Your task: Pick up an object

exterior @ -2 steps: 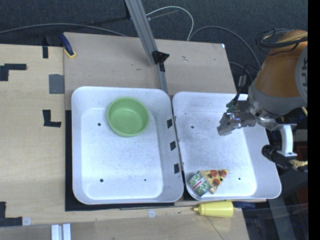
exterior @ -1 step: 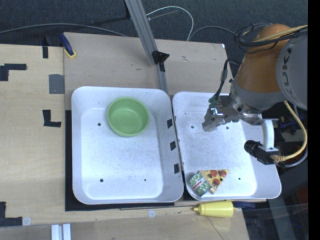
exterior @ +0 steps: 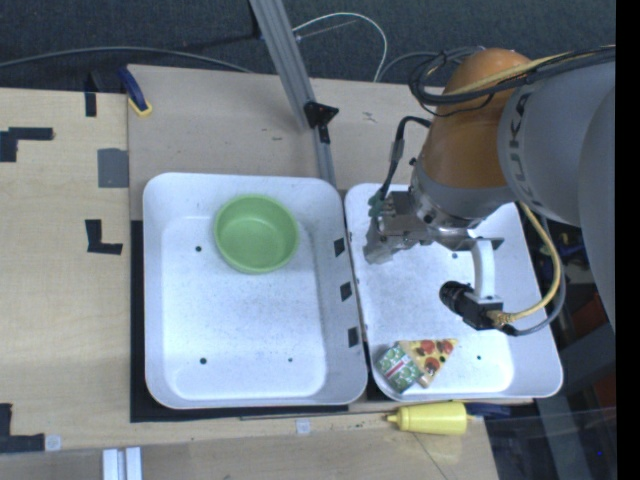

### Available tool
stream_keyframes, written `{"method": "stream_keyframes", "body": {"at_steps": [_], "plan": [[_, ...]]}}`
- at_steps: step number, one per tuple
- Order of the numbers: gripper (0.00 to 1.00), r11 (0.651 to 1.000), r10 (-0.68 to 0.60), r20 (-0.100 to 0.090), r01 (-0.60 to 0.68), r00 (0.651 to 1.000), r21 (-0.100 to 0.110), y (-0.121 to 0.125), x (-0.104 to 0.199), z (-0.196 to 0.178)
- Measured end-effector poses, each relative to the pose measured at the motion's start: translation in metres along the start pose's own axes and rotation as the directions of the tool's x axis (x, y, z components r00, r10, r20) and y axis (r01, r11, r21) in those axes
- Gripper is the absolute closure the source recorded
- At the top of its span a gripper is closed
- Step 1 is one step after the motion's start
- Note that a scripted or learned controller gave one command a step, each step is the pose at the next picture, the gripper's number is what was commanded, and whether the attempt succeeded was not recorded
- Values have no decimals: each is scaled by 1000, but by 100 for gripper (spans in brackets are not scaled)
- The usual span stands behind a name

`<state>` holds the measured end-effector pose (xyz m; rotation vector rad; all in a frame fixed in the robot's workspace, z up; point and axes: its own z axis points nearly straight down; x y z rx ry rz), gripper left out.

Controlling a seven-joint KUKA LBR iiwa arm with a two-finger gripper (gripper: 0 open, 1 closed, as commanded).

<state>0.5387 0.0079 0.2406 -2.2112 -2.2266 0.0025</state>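
Over right bin (exterior: 520, 368) | metal gripper (exterior: 381, 250) grip unclear | round green bowl (exterior: 257, 232) left

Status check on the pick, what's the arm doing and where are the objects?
Pincer low over right bin, near its left wall, nothing seen held. Food packet lies at the bin's front, apart from pincer. Green bowl in left bin. Yellow bottle outside, on bench.

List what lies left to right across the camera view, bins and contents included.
Left bin → green bowl → gripper → food packet → right bin.
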Motion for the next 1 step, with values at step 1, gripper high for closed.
{"method": "stream_keyframes", "body": {"at_steps": [1], "plan": [[100, 1000, 0, 1, 0, 1000, -1, 10, 53, 13]]}}
